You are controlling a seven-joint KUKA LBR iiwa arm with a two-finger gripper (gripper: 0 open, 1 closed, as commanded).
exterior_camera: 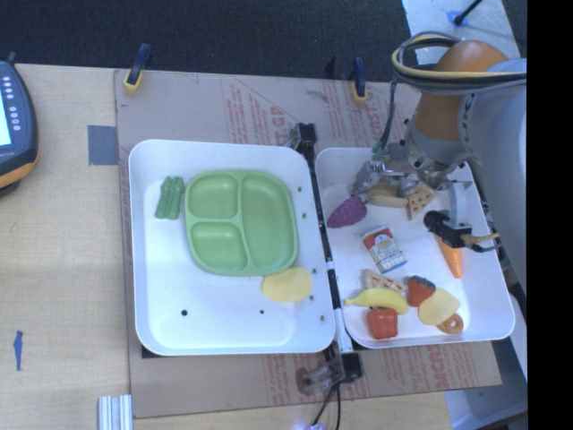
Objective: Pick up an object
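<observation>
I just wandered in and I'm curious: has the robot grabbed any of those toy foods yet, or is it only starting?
Nothing looks picked up yet. The gripper is low over the top of the right bin, beside the purple piece, with nothing visibly in it. The juice box, carrot, banana and tomato all lie in that bin. The left bin holds the green plate. Grasping and lifting are left.

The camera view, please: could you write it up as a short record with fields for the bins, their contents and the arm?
left bin: green divided plate, green bean pod, pale yellow piece
right bin: purple piece, small carton, carrot, banana, strawberry, red pepper
arm: end effector low over the right bin's far end
grasp: cannot tell
</observation>
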